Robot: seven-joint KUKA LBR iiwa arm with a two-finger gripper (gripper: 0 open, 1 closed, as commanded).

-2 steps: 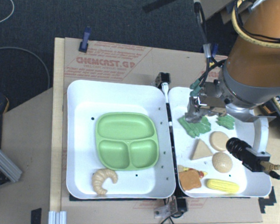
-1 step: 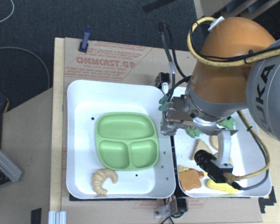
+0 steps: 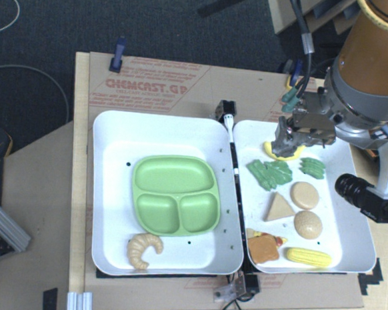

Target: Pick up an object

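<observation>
Hovering low over the yellow banana-like toy (image 3: 273,149) at the far edge of the right bin (image 3: 353,257), the gripper (image 3: 287,146) is hiding its grip state, so it should be centring squarely before closing, keeping clear of the green leafy toy (image 3: 270,173) just beside

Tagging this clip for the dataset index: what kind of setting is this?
Likely a robot-manipulation lab bench, not a kitchen: two white bins on a cardboard sheet, toy food such as a croissant and corn cob, loose cables on dark carpet.
</observation>
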